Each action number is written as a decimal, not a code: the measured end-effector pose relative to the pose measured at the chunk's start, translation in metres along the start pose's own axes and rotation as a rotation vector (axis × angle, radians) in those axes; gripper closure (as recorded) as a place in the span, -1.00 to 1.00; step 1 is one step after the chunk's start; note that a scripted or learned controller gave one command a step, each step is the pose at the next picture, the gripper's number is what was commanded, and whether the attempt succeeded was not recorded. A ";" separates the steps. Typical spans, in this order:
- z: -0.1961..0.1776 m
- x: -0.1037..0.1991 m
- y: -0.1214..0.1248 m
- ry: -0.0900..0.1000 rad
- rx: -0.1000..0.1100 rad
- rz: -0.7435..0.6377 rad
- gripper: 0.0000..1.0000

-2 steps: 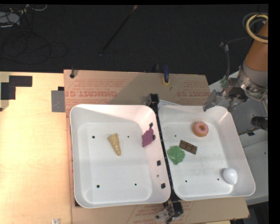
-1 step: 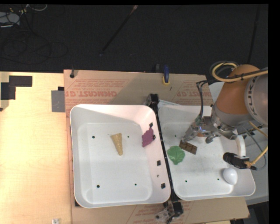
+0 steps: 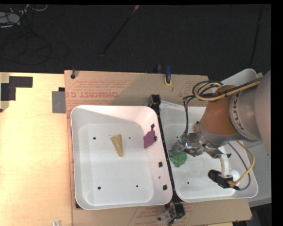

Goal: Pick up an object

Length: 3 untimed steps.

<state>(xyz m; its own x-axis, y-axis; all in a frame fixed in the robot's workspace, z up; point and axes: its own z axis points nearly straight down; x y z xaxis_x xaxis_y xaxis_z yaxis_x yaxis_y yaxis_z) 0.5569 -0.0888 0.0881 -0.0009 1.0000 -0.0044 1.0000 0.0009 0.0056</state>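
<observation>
Right bin [image 3: 247,194]: tool [image 3: 185,148] low over green object [image 3: 179,159]
Tool's grip state cannot be told; left bin [image 3: 84,185]: tan cone [image 3: 118,145]; purple piece [image 3: 149,139]

place: robotics lab | cues: arm [image 3: 230,117] on bench, white bins [image 3: 88,194], dark backdrop cables [image 3: 17,13]

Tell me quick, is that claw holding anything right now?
Gripper: low over the green object in the right bin; open or shut cannot be told.

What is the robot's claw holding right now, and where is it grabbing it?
It cannot be told. The gripper is low in the right bin, right at the top of a green object, but the view doesn't show whether it is gripped.
</observation>
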 end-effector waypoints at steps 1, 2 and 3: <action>-0.014 -0.004 0.002 0.000 -0.002 0.007 1.00; -0.011 -0.115 -0.039 0.005 0.009 0.009 1.00; -0.021 -0.111 -0.038 0.006 0.010 0.008 1.00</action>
<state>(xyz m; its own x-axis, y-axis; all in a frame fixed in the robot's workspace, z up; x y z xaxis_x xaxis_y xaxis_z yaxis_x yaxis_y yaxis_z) 0.5194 -0.1997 0.1092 0.0071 1.0000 0.0018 1.0000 -0.0071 -0.0048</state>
